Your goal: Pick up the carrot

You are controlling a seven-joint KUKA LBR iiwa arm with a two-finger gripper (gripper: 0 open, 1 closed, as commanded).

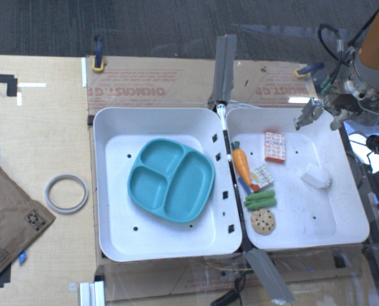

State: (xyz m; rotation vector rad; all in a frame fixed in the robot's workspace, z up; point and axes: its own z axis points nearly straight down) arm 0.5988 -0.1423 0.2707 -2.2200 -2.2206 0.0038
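In the right bin [342, 171], one carrot [241, 163], one cookie [263, 221].

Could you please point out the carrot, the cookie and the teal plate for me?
carrot [241, 162], camera view, middle of its orange body.
cookie [263, 221], camera view, centre of its top face.
teal plate [171, 180], camera view, the ridge between its compartments.

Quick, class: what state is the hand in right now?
Hand: open, holding nothing, above the right bin's far right corner; carrot lies untouched.
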